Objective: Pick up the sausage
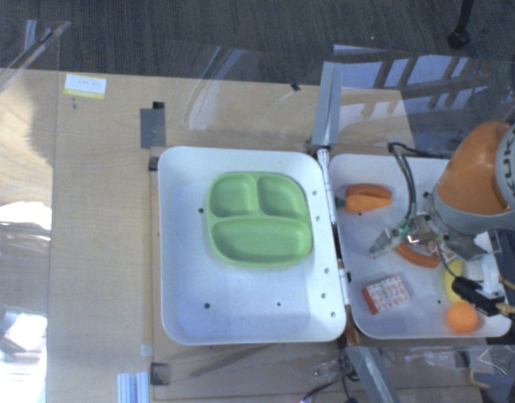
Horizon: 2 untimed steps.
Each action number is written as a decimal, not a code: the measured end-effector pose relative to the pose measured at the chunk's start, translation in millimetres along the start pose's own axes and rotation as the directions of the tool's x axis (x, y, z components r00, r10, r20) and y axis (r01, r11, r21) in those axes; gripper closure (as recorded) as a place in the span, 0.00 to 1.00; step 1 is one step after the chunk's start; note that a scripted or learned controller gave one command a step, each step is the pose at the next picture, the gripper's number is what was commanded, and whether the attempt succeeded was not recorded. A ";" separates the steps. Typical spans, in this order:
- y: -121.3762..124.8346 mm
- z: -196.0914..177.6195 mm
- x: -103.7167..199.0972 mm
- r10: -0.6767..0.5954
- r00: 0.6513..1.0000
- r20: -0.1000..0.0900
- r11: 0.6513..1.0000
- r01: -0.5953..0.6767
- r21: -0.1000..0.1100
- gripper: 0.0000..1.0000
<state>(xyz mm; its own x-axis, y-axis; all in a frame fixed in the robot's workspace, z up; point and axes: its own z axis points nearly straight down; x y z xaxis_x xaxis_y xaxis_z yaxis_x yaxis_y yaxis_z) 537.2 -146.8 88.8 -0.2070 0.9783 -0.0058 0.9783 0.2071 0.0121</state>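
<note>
Gripper [406,240] sits low in the right bin [358,321], and I read its fingers as apart, one metal tip at 9 o'clock of the sausage [418,256] and the rest above it. Nothing is clamped that I can see. That sausage lies flat on the bin floor, slanting toward 4 o'clock, right under the wrist, so the arm looks set for a straight-down grab.

At 11 o'clock of it lies a carrot [368,198], well apart. At 7 o'clock a wafer pack [386,293] is near. At 4 o'clock an orange [463,317] rests by a yellow piece [453,277] I can't identify, with black cabling over them. The left bin [181,309] holds a green tray [259,218], out of my way.

The arm hides part of the sausage, so I judge the grip uncertain.
</note>
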 end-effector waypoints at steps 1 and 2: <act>3.7 -12.6 -0.3 -0.003 1.000 0.004 1.000 0.003 -0.009 1.00; 33.0 -110.0 25.7 0.103 0.995 -0.002 0.995 -0.103 0.004 1.00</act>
